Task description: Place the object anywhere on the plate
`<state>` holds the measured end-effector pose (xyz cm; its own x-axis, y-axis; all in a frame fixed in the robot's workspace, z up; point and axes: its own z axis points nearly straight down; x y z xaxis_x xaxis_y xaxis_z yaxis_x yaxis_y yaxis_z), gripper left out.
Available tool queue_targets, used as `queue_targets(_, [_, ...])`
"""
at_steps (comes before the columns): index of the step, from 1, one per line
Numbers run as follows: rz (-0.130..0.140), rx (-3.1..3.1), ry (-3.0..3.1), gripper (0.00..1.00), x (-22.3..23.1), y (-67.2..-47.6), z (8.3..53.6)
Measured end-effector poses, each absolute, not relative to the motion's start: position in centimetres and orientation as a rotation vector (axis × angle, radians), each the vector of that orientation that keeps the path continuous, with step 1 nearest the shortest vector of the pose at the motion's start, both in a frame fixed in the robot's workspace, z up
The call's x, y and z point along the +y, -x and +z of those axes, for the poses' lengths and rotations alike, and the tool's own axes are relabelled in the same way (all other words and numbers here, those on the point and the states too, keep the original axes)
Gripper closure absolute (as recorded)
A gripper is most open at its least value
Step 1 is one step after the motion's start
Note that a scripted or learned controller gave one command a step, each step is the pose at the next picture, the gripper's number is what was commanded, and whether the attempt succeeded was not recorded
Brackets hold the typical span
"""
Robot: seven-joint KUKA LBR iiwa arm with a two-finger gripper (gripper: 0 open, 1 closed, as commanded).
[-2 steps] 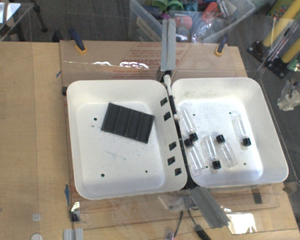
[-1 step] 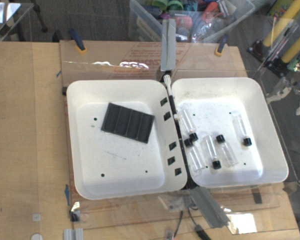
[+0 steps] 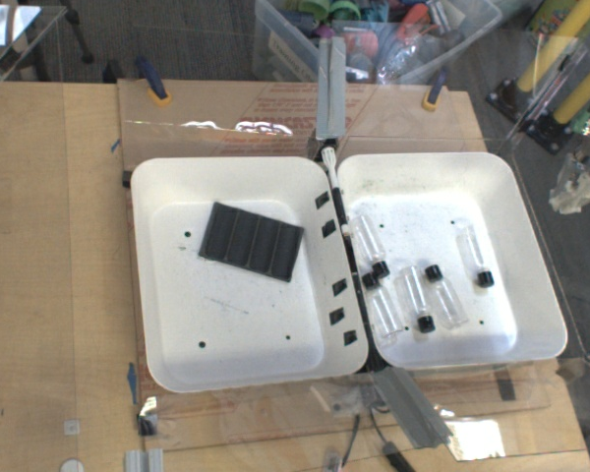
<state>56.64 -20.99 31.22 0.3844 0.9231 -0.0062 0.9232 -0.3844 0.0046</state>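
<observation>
A black ribbed rectangular plate (image 3: 251,241) lies flat in the left bin (image 3: 167,352), toward its back, turned slightly clockwise. Several small clear vials with black caps lie scattered in the right bin (image 3: 531,332). One vial (image 3: 366,236) rests close to the divider, with its cap pointing to the front. Another vial (image 3: 470,247) lies toward the right side. A pair of vials (image 3: 428,298) sits near the bin's middle front, and one more vial (image 3: 384,311) lies beside the divider.
A row of black tabs (image 3: 336,285) runs along the divider between the bins. A clear tub of colourful toys (image 3: 374,13) stands behind the bench. Clamps (image 3: 155,88) hold the back board. Bare wooden bench (image 3: 49,264) stretches to the left.
</observation>
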Motion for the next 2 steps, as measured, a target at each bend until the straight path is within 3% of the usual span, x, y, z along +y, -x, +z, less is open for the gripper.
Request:
queue_targets(1, [-0.005,1.739,-2.608,0.0,-20.97,-56.64,31.21])
queue_targets(2, [-0.005,1.741,-2.604,1.0,-20.95,-56.72,32.2])
